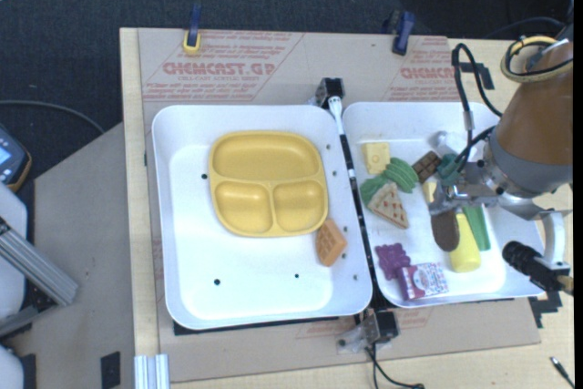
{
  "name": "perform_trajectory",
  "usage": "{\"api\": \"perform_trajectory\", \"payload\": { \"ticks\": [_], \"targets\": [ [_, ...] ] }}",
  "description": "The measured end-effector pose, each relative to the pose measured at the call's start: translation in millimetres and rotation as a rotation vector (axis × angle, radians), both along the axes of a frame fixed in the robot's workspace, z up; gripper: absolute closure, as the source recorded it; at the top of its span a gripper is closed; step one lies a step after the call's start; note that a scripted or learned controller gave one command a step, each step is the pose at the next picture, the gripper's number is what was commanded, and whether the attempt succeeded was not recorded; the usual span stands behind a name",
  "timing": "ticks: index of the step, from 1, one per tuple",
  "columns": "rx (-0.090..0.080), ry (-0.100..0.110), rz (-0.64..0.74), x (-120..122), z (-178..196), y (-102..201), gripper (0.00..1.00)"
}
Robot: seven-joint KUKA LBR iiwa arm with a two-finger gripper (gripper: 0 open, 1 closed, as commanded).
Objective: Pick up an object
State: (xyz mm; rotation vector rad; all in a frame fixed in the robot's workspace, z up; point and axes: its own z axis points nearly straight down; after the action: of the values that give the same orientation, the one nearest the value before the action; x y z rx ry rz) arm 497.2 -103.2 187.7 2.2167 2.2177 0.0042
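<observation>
My gripper point(448, 199) hangs low over the middle of the right bin point(412, 116), its grey body reaching in from the right. Directly below its tip lies a brown oblong piece point(444, 232), with a yellow piece point(465, 252) and a green stick point(479, 230) beside it. Left of the gripper are a triangular waffle-patterned slice point(392, 208), a green leafy piece point(390, 179), a yellow cube point(376, 157) and a brown chocolate piece point(426, 165). Purple grapes point(393, 260) and a pink-and-white packet point(424, 280) lie near the front rim.
The left bin point(182, 269) holds a yellow divided plate point(269, 182) and a small orange waffle piece point(331, 243) by its right wall. Black cables point(466, 96) arc over the right bin's far side. Clamps point(192, 36) sit on the bench's back edge.
</observation>
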Motion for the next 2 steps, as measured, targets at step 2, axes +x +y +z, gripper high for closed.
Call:
{"api": "perform_trajectory", "payload": {
  "ticks": [2],
  "targets": [
    [0.002,0.002,0.004,44.3,29.1,22.4,1.00]
  ]
}}
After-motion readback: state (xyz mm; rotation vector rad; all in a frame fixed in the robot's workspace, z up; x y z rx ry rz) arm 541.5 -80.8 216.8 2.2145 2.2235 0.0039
